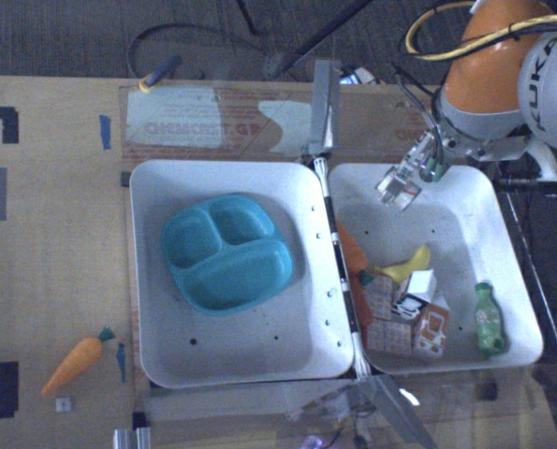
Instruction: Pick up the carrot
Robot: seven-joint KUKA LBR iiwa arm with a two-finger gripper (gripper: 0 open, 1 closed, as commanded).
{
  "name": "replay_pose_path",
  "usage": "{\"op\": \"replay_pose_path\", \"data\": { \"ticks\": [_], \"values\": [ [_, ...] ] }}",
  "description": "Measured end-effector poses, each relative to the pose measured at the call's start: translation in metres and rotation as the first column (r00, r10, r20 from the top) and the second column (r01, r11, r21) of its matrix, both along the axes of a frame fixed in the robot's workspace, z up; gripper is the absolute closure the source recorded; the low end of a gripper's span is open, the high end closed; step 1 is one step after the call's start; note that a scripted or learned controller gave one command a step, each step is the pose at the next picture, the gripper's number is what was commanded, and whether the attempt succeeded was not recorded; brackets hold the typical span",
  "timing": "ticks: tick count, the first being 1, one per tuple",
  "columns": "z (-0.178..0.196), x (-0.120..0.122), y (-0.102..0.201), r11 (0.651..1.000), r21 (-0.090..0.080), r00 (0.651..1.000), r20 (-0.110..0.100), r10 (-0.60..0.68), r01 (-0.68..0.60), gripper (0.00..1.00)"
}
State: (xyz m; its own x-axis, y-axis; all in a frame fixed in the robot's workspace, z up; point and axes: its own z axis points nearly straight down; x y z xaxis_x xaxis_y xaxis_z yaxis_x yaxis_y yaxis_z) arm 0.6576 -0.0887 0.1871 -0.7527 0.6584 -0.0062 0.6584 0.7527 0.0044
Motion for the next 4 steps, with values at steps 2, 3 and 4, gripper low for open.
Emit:
{"op": "replay_pose_path", "data": {
  "ticks": [2,3,4],
  "values": [
    [-0.100,-0.022,-0.033,0.917,-0.002,0.917,-0.001,0.400,-0.400,0.00],
    [0.045,-0.003,-0.054,0.784,-0.006,0.784,0.000,0.620,-0.620,0.00],
    [-0.098,-0.001,-0.046,0.549,-0.005,0.549,-0.002,0.836,-0.836,0.00]
  ]
}}
